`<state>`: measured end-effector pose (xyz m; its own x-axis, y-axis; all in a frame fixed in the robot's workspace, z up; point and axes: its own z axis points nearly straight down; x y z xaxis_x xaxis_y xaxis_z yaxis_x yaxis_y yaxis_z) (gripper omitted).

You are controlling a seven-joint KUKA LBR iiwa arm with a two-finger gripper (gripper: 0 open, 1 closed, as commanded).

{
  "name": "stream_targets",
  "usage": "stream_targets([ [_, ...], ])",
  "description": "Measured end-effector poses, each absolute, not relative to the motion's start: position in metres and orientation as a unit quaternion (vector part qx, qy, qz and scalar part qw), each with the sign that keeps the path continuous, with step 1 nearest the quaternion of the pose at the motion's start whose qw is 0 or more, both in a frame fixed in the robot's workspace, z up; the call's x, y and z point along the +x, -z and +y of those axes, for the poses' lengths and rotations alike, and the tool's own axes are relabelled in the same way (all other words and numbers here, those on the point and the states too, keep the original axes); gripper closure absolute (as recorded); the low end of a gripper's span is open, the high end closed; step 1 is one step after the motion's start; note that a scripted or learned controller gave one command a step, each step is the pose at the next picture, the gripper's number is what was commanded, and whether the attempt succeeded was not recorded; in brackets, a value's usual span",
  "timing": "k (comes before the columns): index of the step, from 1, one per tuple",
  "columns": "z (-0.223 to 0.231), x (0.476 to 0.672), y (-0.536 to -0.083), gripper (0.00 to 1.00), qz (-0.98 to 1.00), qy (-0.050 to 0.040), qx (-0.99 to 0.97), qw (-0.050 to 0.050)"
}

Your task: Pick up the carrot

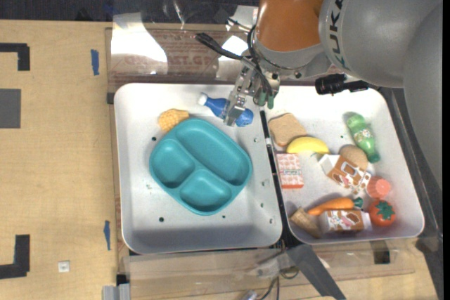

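Note:
The carrot (329, 206), orange with a small green top, lies near the front of the right bin (404, 151). It rests against a brown-labelled packet (342, 221). My gripper (238, 107) hangs over the back right of the left bin (133, 172), right above a blue bottle-shaped toy (226, 109) and partly covering it. The gripper is well to the left of and behind the carrot, across the wall between the bins.
A teal divided plate (200, 165) and a corn cob (172, 119) sit in the left bin. In the right bin are bread (285, 128), a banana (307, 145), a green bottle (361, 135), a tomato (383, 213) and several small packets. The arm spans the upper right.

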<state>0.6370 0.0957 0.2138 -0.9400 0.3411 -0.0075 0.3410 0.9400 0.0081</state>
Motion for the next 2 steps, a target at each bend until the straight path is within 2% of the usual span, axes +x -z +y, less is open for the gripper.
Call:
stream_targets([
  [1, 0.113, 0.641, -0.204, 1.00, 0.991, -0.0013, 0.132, 0.004],
  [2, 0.167, 0.633, -0.190, 1.00, 0.996, -0.0014, 0.094, 0.001],
])
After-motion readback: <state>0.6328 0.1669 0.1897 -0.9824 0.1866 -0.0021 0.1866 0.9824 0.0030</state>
